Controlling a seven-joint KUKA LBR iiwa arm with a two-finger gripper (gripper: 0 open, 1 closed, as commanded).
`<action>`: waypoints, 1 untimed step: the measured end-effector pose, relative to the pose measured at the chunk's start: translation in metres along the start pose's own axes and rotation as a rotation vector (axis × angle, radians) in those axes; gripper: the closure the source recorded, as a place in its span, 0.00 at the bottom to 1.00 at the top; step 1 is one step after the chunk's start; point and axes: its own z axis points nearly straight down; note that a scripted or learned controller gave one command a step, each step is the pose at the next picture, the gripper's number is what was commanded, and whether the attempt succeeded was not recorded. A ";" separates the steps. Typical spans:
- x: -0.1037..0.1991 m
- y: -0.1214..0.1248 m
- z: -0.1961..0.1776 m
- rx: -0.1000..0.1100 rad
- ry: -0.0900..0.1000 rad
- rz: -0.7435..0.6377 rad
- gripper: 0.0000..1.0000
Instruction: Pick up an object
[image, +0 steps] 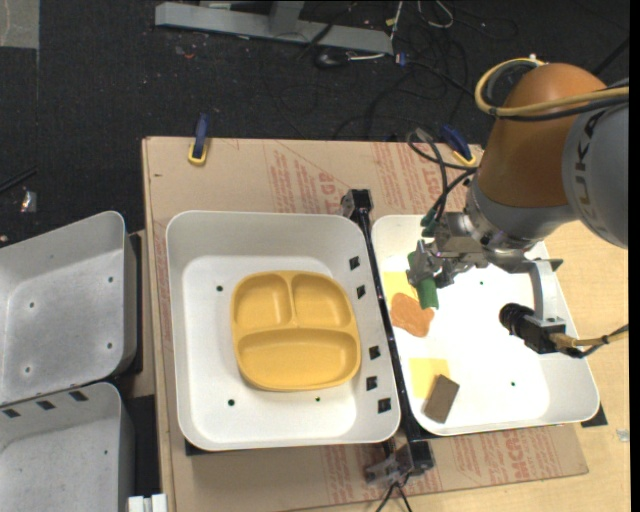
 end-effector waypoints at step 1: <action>0.050 0.001 0.022 0.002 -0.001 0.002 1.00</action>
